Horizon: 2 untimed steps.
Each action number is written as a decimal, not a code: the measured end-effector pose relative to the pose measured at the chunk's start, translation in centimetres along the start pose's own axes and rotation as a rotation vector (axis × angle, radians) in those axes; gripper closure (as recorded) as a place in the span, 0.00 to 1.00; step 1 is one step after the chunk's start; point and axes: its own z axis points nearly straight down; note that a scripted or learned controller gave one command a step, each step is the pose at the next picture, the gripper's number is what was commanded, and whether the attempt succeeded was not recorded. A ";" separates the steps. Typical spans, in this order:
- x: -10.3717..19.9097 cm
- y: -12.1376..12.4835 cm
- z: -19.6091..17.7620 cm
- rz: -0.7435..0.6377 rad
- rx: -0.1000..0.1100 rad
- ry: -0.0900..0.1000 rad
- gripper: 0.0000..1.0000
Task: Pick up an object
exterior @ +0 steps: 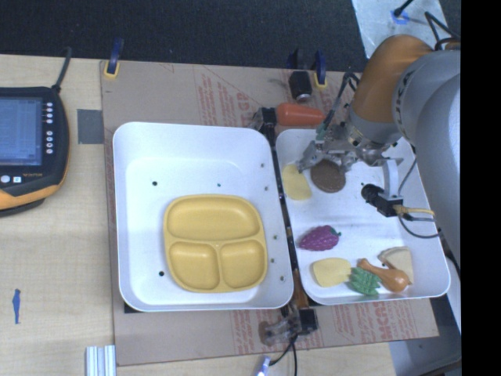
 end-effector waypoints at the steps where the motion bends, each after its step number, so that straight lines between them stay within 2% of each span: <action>1: -0.2 0.0 0.0 0.001 0.000 0.000 0.00; 2: -0.6 0.0 0.0 0.001 -0.001 0.000 0.00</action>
